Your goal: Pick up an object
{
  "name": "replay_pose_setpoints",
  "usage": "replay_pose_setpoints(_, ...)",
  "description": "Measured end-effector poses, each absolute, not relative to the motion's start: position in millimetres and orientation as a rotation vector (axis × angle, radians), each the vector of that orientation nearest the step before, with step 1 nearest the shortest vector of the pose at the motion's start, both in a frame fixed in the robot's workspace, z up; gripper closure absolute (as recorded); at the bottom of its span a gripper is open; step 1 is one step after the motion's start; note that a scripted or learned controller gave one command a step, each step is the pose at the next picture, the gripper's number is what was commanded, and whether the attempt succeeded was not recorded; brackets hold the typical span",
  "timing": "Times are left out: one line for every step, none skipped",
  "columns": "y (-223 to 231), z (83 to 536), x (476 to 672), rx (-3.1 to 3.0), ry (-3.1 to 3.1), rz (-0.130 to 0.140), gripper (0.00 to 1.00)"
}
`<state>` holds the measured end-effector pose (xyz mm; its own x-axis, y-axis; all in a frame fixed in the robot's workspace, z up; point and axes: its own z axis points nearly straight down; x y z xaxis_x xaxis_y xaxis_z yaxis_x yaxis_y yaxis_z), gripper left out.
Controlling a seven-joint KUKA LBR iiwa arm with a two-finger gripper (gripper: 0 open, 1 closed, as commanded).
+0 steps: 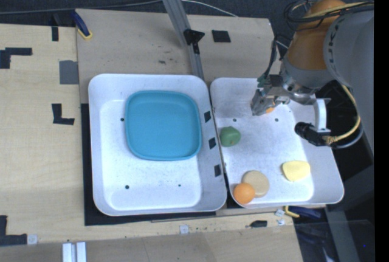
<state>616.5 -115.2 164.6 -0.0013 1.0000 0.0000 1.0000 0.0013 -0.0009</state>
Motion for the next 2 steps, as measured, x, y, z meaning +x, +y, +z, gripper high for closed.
replay_pose_setpoints(-124.1,221.2,619.7,-2.224,-2.224,-0.004,1.00)
replay_pose_setpoints(-123.8,228.0,619.8,-2.221,-2.222,0.000,1.00)
